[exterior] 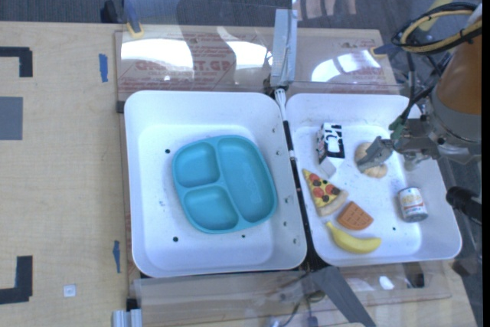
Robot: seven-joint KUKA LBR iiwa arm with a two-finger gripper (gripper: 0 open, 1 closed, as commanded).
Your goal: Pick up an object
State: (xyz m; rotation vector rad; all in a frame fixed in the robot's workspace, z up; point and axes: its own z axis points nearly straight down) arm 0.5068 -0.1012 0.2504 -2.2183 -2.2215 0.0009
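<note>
Just under the pincer [373, 155], grip state unclear, a tan bread roll [375, 168] in the right bin [440, 237].

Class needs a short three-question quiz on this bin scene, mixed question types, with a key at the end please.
1. True or false: the blue divided plate lies in the left bin.
2. Which toy lies nearest the right bin's front edge? A) banana B) can C) pizza slice
3. Fill in: the gripper sits over a tan ____-like item.

Key: 1 true; 2 A; 3 bread.
</note>
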